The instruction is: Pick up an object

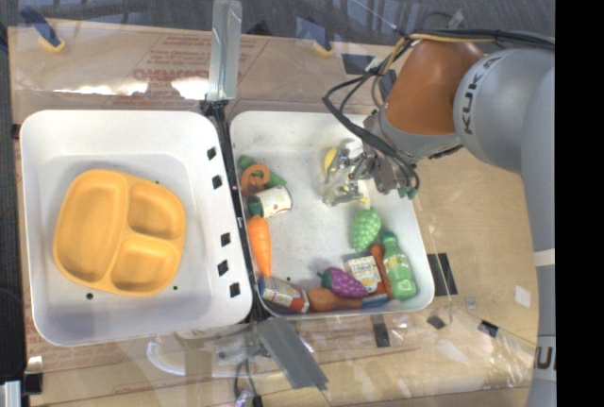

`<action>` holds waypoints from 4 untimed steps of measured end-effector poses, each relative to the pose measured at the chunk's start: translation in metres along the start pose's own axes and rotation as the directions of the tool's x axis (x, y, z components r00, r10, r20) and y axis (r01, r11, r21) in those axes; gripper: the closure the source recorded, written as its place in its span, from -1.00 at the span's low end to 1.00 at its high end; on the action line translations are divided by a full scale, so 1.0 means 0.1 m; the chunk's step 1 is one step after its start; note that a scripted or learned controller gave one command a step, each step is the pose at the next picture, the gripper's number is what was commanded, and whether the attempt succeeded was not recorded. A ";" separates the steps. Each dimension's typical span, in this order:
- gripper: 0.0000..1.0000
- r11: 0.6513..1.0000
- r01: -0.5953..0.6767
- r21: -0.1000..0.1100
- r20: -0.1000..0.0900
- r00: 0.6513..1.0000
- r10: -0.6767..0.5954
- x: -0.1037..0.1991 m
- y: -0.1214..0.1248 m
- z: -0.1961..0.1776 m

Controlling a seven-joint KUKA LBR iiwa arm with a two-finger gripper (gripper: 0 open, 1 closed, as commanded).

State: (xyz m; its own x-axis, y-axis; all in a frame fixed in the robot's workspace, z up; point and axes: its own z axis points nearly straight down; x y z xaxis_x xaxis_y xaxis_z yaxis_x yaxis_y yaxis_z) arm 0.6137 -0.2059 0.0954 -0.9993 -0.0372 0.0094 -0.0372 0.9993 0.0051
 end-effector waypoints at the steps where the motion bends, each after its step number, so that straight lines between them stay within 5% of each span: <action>1: -1.00 1.000 0.000 0.000 0.000 1.000 0.000 0.00 0.00 0.00; 2: 1.00 1.000 0.003 -0.002 -0.004 1.000 -0.003 0.00 0.01 -0.06; 3: -1.00 1.000 0.003 -0.002 -0.004 1.000 -0.003 0.00 0.01 -0.06; 4: -1.00 0.983 0.183 0.004 0.004 0.983 -0.183 0.00 -0.02 0.06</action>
State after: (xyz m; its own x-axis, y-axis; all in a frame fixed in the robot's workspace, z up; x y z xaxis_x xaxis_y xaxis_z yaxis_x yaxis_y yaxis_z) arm 0.6139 -0.2077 0.0896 -0.9756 -0.2194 0.0048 -0.2194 0.9756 0.0032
